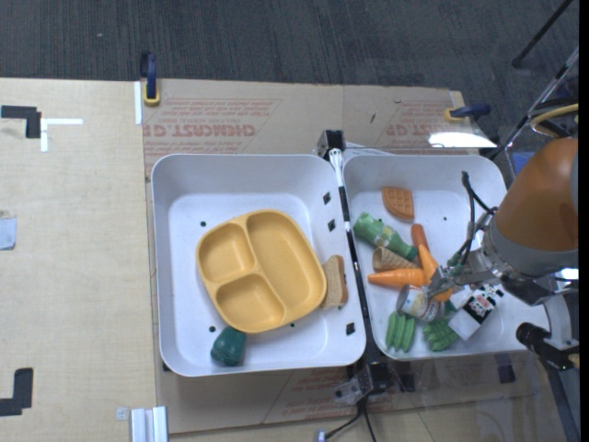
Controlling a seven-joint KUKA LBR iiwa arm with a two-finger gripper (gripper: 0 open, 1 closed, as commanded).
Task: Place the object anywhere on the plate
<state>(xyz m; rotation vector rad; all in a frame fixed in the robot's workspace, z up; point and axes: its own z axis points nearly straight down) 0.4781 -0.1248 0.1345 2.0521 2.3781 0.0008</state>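
Camera view: I'm watching the gripper [448,282] working low in the right bin [488,339], among the toy food

I'm seeing the arm [543,201] reaching in from the right, its wrist hanging over the pile; whether the tool is open, closed or gripping anything I cannot tell, as clutter is crowding it. Two carrots [409,270] are lying just beside it, with a green vegetable [382,236] to their left, green beans [402,330] below and a waffle piece [398,203] sitting apart near the top. The yellow divided plate [260,270] is sitting in the left bin [175,247], all three sections bare. A bread slice [335,282] is leaning against the plate's right edge, and a dark green item [228,346] is resting just below it
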